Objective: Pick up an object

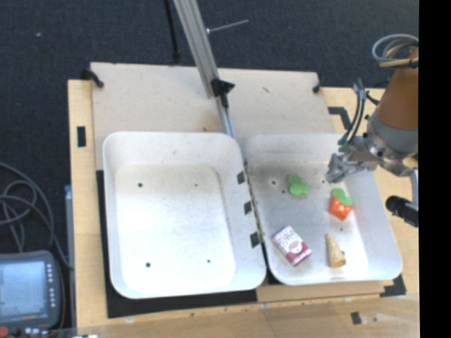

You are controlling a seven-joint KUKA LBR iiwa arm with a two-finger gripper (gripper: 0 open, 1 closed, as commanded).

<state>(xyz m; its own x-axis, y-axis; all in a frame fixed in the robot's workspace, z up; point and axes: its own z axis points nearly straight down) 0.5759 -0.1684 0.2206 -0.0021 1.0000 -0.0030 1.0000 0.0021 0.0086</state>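
The pincer (337, 172) is hanging over the right white bin (380, 259); I cannot tell whether it is released or clenched. A smooth red-orange toy with green top (341, 206) is lying just below it, a rounded green piece (298, 186) left of it, and a pink carton (292, 245) and tan cone (335, 251) further below.

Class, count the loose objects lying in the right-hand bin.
4. A green piece near the middle, a red and green strawberry-like toy just below the gripper, a pink carton at the front, and a tan piece beside it. The arm may hide more.
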